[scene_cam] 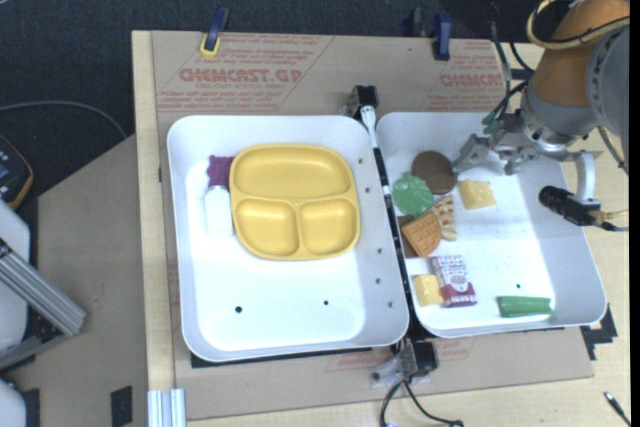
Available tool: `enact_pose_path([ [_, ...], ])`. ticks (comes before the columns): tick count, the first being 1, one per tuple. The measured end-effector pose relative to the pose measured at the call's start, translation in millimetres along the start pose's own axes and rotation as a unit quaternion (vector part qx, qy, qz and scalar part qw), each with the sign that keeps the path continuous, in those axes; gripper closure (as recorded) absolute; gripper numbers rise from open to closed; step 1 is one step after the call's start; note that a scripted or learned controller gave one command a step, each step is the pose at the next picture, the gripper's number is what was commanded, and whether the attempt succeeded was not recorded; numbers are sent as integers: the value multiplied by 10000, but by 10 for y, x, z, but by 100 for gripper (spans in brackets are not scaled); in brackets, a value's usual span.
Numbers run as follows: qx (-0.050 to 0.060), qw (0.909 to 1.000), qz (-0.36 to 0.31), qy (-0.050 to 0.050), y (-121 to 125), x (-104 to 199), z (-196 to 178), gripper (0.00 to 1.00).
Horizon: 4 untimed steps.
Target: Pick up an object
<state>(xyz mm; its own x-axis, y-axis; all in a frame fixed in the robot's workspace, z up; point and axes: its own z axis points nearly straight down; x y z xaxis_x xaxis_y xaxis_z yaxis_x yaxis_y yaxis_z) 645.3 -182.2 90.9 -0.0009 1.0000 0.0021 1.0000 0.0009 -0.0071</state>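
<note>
Over the right white bin [570, 260], near its far edge, the grey arm with its orange band [585, 20] reaches in and ends in a metal two-finger gripper [490, 155]. How far the gripper is parted cannot be told from this slanted view, and nothing can be seen held in it. It hangs just beside a flat round brown disc [433, 170] and a small pale yellow square block [477, 194].

The disc touches a crumpled green leaf-shaped piece [411, 194]. Just below that lies an orange wedge with a ridged surface [422, 232], touching a speckled tan slab [445, 216]. Nearer the front edge sit a glossy red and white packet [453, 277] and a second pale yellow block [427, 290] beside it. A flat green rectangular bar [523, 306] lies apart near the front right corner.

The left white bin [260, 315], smooth plastic with rounded corners, bears a yellow plastic tray with three rounded compartments [295, 200]. Tucked against the tray's left side are a purple object [219, 169] and a white cylindrical bottle [216, 211]. Both bins rest on a brown cardboard-faced board printed with red letters [250, 65].
</note>
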Motion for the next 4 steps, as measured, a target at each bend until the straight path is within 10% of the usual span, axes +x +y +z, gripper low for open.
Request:
enact_pose_path([
  [1,-41,10000,-4,-14,18,1,28,0],
  [2,-59,10000,-6,-21,25,2,-79,100],
  [4,-76,10000,-4,-24,87,65,-1214,100],
])
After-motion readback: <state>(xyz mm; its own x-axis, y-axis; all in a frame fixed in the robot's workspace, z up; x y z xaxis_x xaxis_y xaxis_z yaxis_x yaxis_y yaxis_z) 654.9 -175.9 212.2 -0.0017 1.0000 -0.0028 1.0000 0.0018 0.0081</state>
